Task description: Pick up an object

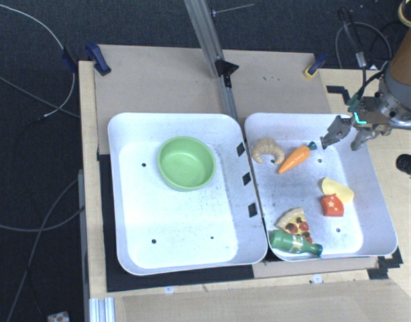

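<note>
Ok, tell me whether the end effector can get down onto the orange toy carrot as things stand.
Probably yes. The orange toy carrot lies bare on the right white bin's floor, apart from the tan croissant, and the end effector hangs just to its right with nothing between.

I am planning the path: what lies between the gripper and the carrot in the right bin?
In the camera view, only bare white bin floor separates the open gripper from the carrot, whose green tip points toward it.
</note>
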`<action>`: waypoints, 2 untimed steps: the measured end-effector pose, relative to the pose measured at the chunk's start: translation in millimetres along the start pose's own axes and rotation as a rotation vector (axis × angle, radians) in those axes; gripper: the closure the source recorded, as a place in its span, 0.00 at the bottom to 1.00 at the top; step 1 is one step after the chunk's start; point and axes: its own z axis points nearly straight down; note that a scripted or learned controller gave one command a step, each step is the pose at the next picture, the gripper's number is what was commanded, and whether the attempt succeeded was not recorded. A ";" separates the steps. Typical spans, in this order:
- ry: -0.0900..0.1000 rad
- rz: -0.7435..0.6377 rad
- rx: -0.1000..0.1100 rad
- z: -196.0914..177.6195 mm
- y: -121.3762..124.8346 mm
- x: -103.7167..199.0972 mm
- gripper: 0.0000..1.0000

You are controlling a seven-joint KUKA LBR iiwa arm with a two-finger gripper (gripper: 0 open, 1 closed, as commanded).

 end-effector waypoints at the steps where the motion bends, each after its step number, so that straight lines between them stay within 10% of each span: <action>1: 0.000 0.000 -0.003 -1.6 0.6 0.0 0.00; 2: 0.001 0.001 0.006 57.3 5.0 -7.2 0.00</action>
